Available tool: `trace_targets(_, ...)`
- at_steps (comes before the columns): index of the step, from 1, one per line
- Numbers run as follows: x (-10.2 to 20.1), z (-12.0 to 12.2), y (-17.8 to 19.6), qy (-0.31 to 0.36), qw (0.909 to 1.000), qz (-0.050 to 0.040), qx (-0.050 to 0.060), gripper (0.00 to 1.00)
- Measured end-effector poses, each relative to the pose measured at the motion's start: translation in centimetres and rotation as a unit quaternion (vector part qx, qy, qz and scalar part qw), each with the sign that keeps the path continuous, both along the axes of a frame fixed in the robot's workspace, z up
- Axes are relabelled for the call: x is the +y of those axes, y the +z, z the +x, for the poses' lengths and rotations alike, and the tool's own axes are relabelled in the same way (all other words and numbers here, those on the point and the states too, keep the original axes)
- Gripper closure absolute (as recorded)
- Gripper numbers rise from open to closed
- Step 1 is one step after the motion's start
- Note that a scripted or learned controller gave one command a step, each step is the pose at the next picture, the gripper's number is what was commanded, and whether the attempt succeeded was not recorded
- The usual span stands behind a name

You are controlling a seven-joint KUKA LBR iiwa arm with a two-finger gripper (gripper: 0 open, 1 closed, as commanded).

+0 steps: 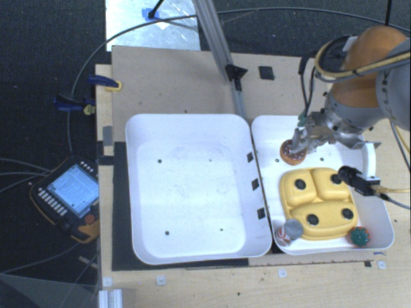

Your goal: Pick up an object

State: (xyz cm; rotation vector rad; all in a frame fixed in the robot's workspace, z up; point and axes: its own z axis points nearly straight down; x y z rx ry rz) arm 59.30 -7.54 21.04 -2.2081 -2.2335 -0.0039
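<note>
Surface carries two white bins; your end effector (299,144) sits in the right bin (270,133), touching a small brown round object (292,153) beside the yellow tray (319,201). Finger state: cannot tell.

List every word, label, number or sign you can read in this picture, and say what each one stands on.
No text reads clearly anywhere.
Handheld control pendant left of the bins: its lit screen shows lines, too small and blurred to read.
Yellow moulded tray in the right bin: dark dots, no lettering.
Left bin: plain white, no markings that read.
</note>
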Motion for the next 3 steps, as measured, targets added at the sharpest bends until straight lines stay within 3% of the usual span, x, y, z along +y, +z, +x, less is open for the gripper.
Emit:
trace_targets(1, 4.9, 1.0, 1.3, 0.0, 1.0, -0.0001, -0.001, 1.0)
trace_targets(3, 16.2, 4.5, 0.4, 0.0, 1.0, 0.0002, -0.001, 1.0)
